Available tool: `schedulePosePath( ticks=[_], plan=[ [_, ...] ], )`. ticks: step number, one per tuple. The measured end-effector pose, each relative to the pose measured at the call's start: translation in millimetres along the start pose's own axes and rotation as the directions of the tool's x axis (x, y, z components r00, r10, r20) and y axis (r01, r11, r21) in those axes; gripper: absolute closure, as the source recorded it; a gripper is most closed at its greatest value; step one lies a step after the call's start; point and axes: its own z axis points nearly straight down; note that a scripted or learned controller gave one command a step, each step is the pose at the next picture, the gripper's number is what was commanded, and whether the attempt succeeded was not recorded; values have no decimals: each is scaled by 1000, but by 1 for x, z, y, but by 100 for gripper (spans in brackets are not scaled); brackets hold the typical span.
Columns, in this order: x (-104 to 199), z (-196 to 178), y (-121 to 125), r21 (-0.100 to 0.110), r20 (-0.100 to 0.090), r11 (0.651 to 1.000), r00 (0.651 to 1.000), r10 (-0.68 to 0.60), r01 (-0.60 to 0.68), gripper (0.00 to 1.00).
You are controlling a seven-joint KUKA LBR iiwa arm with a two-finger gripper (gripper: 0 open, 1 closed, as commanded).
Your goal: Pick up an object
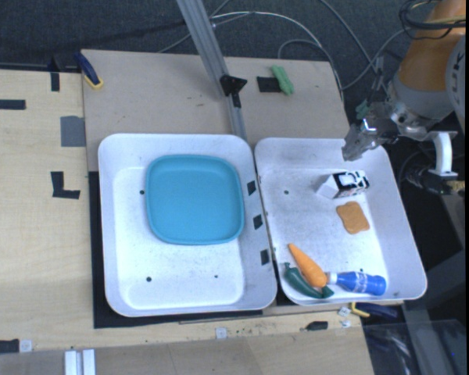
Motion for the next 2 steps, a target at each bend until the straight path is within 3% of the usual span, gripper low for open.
schedulePosePath(
  ticks=[2],
  plan=[
    [100, 16, -12, 4, -1, 1000, 1000, -1, 1, 100]
  ],
)
